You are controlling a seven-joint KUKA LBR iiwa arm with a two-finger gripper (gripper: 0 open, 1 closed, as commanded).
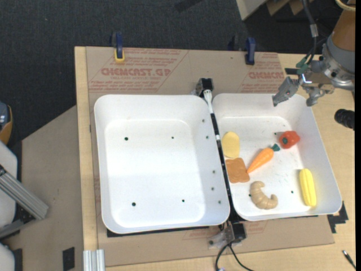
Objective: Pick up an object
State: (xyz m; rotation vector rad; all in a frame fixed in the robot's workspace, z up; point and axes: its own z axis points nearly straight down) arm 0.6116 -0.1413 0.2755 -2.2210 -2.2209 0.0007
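Spread and empty, the gripper (297, 92) hangs over the right bin's (248, 107) far rim, nothing yet picked up; the tomato (289, 139) lies nearest, below its fingers, beside a carrot (260, 159).

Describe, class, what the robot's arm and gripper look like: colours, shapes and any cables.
The arm is a rounded segment, orange above and grey at the wrist. A dark cable runs down alongside it. The gripper is metallic grey, with two slim fingers and a small green spot near its base.
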